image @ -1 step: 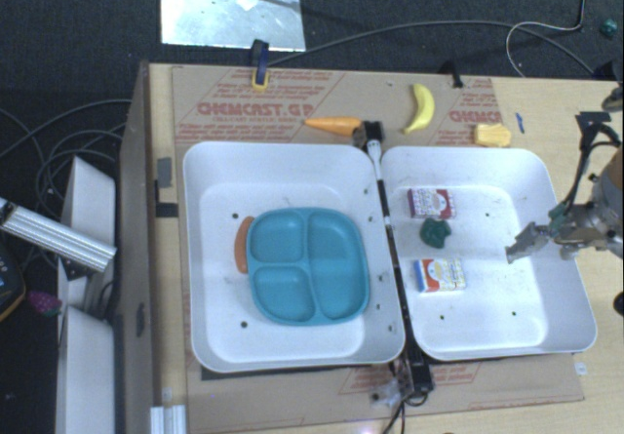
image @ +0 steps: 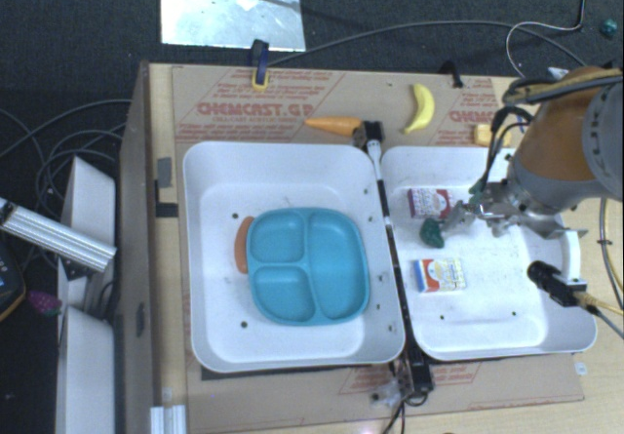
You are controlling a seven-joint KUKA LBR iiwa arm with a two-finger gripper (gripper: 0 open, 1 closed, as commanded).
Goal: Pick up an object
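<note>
Camera view: gripper (image: 458, 216) is positioned low in the right bin (image: 487, 330), just at 3 o'clock of the green object (image: 432, 231); finger opening cannot be told, nothing is seen held, pick judged not yet done.

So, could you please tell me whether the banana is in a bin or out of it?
Out: the banana lies on the cardboard behind the right bin.

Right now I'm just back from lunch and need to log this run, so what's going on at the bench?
The arm reaches in from the right over the right bin, its gripper low beside a small green object. Whether it has hold of anything can't be told. A red-and-white packet and a small carton lie nearby. The left bin holds a blue divided plate with an orange sausage-like piece beside it. A banana and a carrot lie on the board behind.
</note>
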